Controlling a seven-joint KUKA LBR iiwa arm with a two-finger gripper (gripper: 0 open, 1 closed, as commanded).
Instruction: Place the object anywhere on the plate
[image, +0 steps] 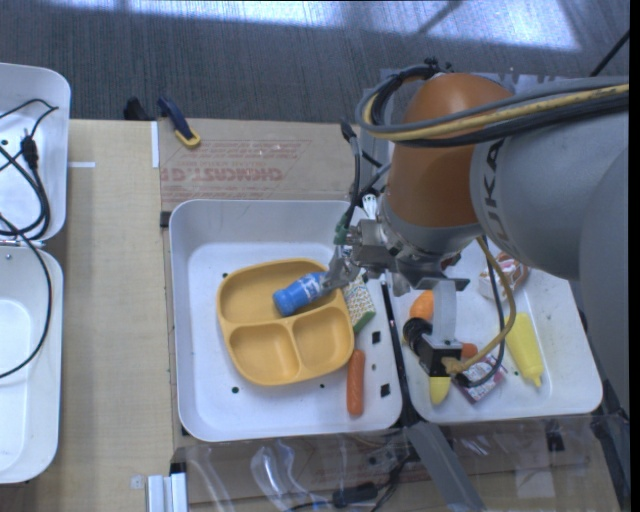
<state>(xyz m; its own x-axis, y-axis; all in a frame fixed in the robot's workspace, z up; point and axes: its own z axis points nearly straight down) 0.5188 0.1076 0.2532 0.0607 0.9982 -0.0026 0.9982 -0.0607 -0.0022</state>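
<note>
A yellow plate (285, 335) with three compartments lies in the left white bin (192, 330). A blue cylinder-shaped object (298, 293) with a pale end lies tilted in the plate's upper compartment, near its right rim. My gripper (338, 272) hangs just above and to the right of the object, at its pale end. The grey arm and its orange band (440, 150) cover the gripper's upper part. Whether the gripper touches the object is not clear from this angle.
An orange carrot (355, 383) lies right of the plate near the bin's wall, and a green-edged patterned sponge (361, 303) sits beside the plate's right rim. The right bin (585, 395) holds a yellow banana-like piece (526, 350), an orange item (423, 304) and small packets.
</note>
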